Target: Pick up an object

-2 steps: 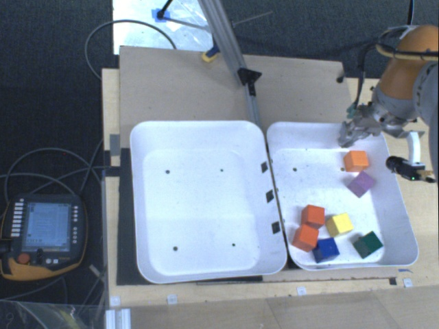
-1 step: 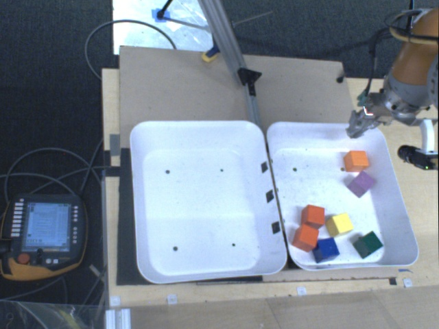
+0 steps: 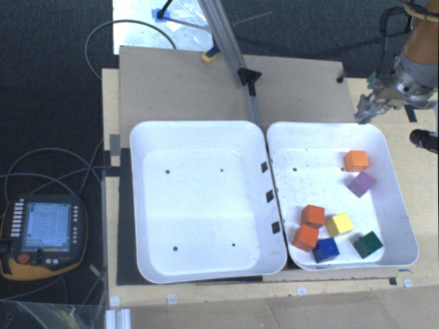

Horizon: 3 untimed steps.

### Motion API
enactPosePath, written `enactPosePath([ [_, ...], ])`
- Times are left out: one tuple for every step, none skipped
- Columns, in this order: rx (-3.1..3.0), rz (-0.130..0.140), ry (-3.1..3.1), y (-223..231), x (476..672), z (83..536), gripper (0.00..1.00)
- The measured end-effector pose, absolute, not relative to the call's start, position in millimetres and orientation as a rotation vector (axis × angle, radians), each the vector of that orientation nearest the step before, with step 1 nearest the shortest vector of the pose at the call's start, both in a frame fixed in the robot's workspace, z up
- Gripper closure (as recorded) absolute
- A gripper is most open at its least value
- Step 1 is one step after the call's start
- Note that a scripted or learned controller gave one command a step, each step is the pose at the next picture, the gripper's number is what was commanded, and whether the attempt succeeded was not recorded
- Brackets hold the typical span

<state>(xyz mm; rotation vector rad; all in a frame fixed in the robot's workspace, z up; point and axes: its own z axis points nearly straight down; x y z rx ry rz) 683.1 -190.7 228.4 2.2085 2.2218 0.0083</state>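
Arm: the grey arm with its orange band came in from the right, above the far right corner of the right bin [image 3: 394, 160].
Gripper: the gripper [image 3: 365, 112] hung just beyond that bin's far rim, over bare bench, near the corner. Nothing lay between its fingers; whether they stood apart or together could not be told at this size.
Right bin: held seven blocks, all well clear of the gripper.
Far pair: an orange block [image 3: 356, 160] sat near the right wall, with a purple block [image 3: 361, 183] just below it, close to touching.
Near cluster: a red-orange block [image 3: 313, 215] and a second orange block [image 3: 306, 237] sat touching near the left wall; a blue block [image 3: 326, 249] lay just beside them toward the near rim; a yellow block [image 3: 339, 224] sat between these and a dark green block [image 3: 368, 244].
Open room: the far left part of the right bin's floor lay bare, as did the strip between the two groups.
Left bin: the left bin [image 3: 199, 132] showed a plain white floor, its right wall touching the right bin's left wall.
Bench edge: a teach pendant [image 3: 42, 235] rested off the bench to the left.
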Motion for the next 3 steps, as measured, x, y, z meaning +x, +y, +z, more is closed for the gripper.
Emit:
enactPosePath([
  [2.213,0.004,2.224,-190.7,684.3,236.3,1.00],
  [2.210,0.004,2.232,-140.6,672.0,243.3,1.00],
  [2.213,0.001,2.232,-98.1,649.5,232.9,1.00],
])
